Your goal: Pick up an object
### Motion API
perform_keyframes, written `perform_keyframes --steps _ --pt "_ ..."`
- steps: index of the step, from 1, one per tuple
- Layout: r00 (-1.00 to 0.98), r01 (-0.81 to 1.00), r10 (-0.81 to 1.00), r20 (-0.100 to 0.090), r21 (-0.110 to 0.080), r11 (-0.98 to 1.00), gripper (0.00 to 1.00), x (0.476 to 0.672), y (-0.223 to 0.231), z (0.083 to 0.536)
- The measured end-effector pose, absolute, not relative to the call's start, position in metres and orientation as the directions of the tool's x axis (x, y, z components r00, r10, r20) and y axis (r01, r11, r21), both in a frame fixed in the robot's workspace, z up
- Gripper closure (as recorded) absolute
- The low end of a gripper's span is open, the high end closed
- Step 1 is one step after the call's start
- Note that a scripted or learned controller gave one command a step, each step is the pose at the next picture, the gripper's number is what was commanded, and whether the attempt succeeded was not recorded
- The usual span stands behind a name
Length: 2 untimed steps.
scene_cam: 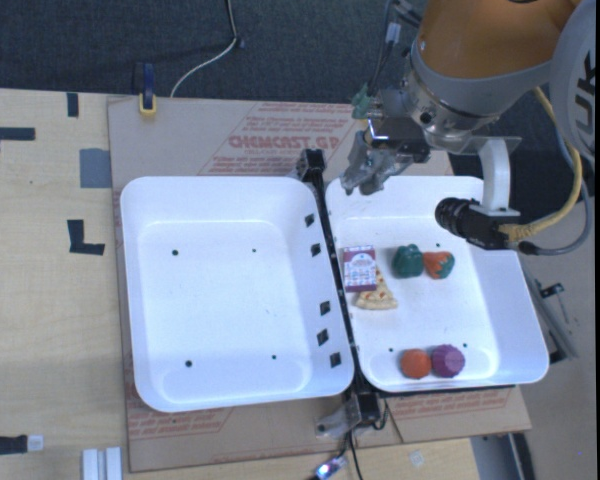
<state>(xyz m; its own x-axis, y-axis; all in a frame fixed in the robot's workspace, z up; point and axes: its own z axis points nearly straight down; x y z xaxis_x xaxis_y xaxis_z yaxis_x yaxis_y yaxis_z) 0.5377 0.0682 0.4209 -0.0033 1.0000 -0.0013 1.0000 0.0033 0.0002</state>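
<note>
Metal tool (365, 180) hangs over smooth white bin (500, 318).

We see a light wooden bench (40, 298) with black tape marks near its left edge and a brown cardboard sheet (270, 138) lying flat on it. On the cardboard sit two shallow white bins side by side, the left bin (220, 298) and the right bin (500, 308), touching along a row of black clips (325, 278).
</note>
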Motion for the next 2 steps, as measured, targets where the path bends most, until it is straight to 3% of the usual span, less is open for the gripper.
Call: perform_keyframes --steps 1,2 --pt "0.002 1.0 1.0 -0.001 -0.005 -0.002 1.0 0.482 0.028 0.404" --pt "-0.003 1.0 1.0 -0.001 -0.001 0.003 1.0 0.542 0.054 0.381"
